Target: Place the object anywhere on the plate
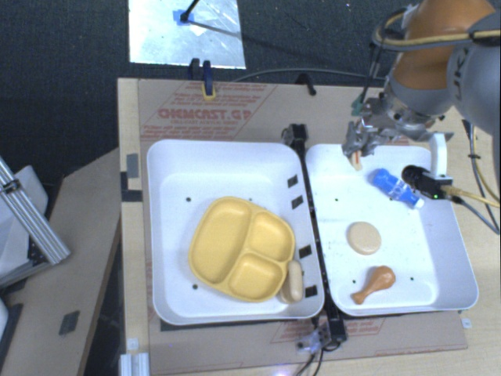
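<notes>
The gripper (358, 149) is seen raised over the far edge of the right bin (450, 245). A small orange-tipped item appears at its fingertips, but whether it is clamped or the jaws are parted cannot be told.

The yellow plate (235, 245) is located in the left bin (176, 178), with a pale bread roll (293, 282) touching its near right rim. A blue packet (391, 185), a round biscuit (364, 237) and a drumstick (374, 283) are noted in the right bin.

Risk: if the grip is marginal, the item may be dropped on the dividing rim during transfer. A release near the plate's edge could be deflected off it.
</notes>
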`<state>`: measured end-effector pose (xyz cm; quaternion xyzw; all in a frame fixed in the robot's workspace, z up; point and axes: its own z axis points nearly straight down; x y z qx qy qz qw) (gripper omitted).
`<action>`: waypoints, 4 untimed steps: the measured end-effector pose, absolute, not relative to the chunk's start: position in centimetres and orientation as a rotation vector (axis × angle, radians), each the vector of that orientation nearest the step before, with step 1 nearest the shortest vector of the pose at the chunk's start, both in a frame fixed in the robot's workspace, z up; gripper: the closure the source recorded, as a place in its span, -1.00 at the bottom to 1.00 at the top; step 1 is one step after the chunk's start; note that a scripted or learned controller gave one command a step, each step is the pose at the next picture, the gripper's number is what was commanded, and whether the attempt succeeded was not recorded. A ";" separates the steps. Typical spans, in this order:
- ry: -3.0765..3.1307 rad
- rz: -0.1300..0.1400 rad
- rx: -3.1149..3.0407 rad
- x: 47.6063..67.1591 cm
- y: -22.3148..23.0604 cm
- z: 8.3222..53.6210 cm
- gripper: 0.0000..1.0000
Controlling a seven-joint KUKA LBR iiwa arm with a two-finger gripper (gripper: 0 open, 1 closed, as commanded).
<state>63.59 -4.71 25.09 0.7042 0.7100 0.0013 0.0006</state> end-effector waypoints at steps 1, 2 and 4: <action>2.232 0.003 2.212 63.2 0.0 25.3 1.00; 2.233 0.003 2.212 62.6 5.6 23.6 1.00; 2.231 0.003 2.212 61.4 16.5 21.6 1.00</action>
